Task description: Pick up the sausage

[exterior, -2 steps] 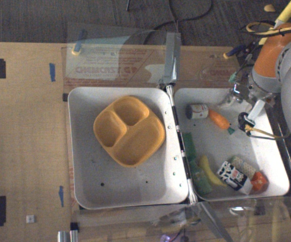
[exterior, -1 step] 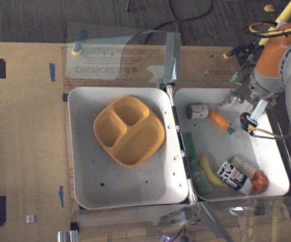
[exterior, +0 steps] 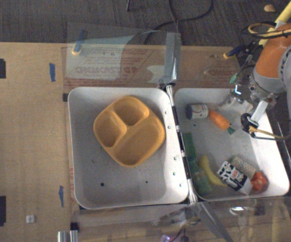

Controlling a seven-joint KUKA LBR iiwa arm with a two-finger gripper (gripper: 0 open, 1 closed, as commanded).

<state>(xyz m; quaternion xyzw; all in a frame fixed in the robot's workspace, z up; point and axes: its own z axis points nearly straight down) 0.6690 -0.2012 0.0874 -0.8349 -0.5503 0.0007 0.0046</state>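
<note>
1. Tabletop (exterior: 24,135): a tan surface with black and blue tape marks. It carries two shallow white bins side by side, which meet along a central seam.
2. Left bin (exterior: 85,180): holds one orange divided plate (exterior: 129,130) with three compartments, lying flat and turned at an angle to the bin walls.
3. Right bin (exterior: 271,160): holds several small things.
   - A small pale can (exterior: 198,111) lies on its side near the far left corner.
   - A carrot (exterior: 218,120) lies just beside the can, on its right.
   - A long green item (exterior: 189,146) lies along the left wall.
   - A banana (exterior: 211,170) lies near the front, with a darker green item (exterior: 202,183) just to its left.
   - A black-and-white patterned carton (exterior: 234,175) lies toward the front right corner, with a red-orange round item (exterior: 259,181) touching its right end.
4. Sausage: none of the things in the right bin can be identified with certainty as the sausage at this sharpness, so its place cannot be told.
5. Arm (exterior: 286,69): grey with an orange band, it enters from the right over the far right corner of the right bin.
6. Hand (exterior: 248,112): sits over the far right part of the right bin, to the right of the carrot and apart from it. Whether it is wide or narrow cannot be told, and nothing is seen held in it.
</note>
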